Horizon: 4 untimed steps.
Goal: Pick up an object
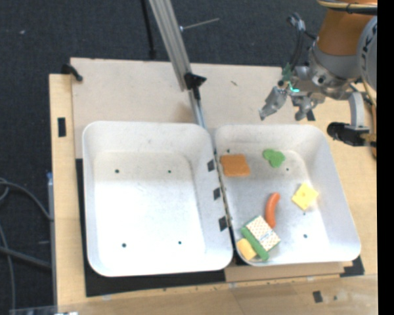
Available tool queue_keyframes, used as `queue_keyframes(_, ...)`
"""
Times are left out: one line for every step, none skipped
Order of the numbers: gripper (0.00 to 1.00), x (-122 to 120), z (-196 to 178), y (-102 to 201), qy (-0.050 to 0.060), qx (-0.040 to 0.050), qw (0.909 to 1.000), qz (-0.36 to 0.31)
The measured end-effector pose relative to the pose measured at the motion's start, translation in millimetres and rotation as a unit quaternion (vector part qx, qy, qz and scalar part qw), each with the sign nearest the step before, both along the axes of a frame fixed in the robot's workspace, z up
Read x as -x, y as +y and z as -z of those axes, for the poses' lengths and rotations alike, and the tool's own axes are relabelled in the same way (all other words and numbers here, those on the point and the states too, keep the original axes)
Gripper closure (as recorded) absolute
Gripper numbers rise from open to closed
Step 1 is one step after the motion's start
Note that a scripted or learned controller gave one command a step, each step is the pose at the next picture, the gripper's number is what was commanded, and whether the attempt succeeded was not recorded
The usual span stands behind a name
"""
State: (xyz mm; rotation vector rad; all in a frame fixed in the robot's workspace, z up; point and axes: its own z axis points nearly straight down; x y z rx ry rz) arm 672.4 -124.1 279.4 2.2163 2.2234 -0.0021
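Gripper (287,108) hangs fingers spread, nothing between them. I'd pick the green piece (273,157) just below it, coming straight down, clear of the bin (328,143) wall.

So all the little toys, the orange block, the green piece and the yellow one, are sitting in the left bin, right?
Not quite: the camera view shows the orange block, green piece and yellow one sitting in the right bin, not the left bin.
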Motion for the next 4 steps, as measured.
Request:
queue_keyframes(0.00,-1,42,-5,0.001,0.0002,1.0000,0.002)
queue_keyframes(0.00,-6,88,-10,0.002,0.0000,1.0000,0.003)
queue_keyframes(0.00,3,135,-10,0.002,-0.0001,1.0000,0.003)
queue_keyframes(1.00,1,120,-10,-0.002,0.0001,1.0000,0.004)
